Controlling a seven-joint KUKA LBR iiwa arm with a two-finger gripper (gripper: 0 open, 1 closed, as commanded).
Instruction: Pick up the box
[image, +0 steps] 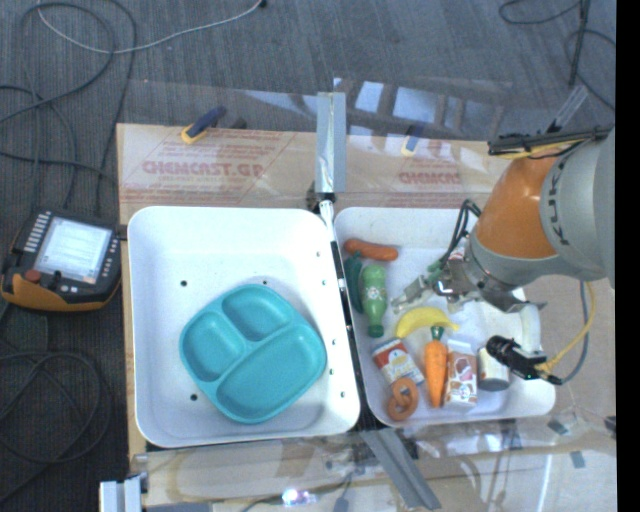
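Your claw (432, 285) hangs over the right bin (530, 405), in its middle part, just above the banana (425, 320); you can't tell how far it's spread or whether it has anything, too small and cluttered there. The grey arm with orange band (520, 215) comes in from the right. Just nearer than the banana: the carrot (435, 368) lying upright in view, the box (461, 377) touching its right side, a second red box (393, 358) on its left, and a pretzel-like ring (402, 398) by the near rim. Left of the claw you see a green bottle (374, 293) and a sausage (371, 250). Left bin (160, 250) holds a teal divided plate (253, 351). A pendant (63, 260) sits on the floor far left.
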